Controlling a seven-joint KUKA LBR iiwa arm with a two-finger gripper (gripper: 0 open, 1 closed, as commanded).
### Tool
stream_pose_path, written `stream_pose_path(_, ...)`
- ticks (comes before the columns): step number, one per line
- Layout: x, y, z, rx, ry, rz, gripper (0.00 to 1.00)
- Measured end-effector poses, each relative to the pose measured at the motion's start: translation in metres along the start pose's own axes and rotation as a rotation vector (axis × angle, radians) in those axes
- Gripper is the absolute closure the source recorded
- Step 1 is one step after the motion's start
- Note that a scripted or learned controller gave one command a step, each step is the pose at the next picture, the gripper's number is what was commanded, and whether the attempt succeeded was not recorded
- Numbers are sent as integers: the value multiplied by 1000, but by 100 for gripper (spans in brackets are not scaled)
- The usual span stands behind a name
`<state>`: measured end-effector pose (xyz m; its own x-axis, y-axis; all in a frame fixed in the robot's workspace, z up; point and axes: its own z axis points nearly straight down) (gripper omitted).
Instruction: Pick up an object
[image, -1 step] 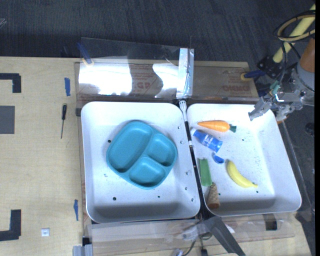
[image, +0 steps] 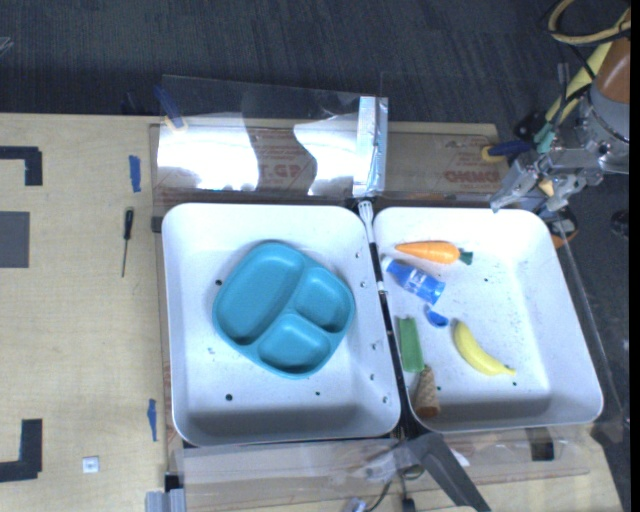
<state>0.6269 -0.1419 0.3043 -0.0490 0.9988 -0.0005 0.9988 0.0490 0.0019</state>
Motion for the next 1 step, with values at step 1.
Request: stream_pose_path(1, 5, -16, 157, 14, 4, -68, 0)
